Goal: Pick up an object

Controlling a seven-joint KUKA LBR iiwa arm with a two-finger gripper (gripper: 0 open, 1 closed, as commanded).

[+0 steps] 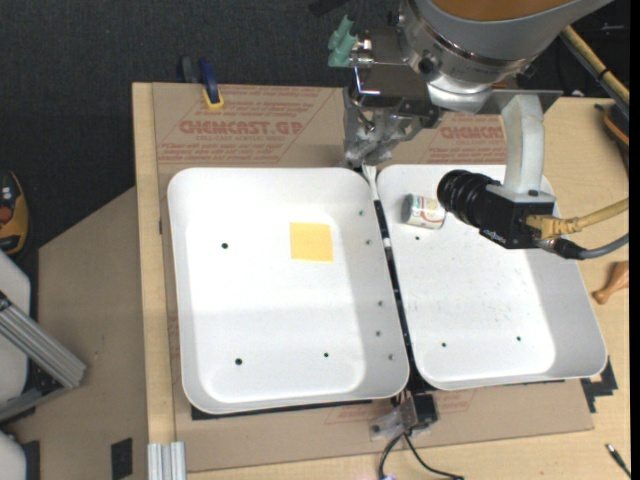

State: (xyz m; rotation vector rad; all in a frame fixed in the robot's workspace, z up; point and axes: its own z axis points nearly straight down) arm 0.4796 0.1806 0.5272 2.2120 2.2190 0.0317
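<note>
White bins (200,268): yellow square (311,241) lies left of tool (368,153).

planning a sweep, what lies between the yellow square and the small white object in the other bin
In the camera view, bare floor of the left bin, then the two bins' touching rims, separate the yellow square from the small white object.

The arm (500,8) is cut off by the top edge at 12 o'clock. The small object (422,211) is partly hidden behind a black cylinder (480,203), its label too small to read.
</note>
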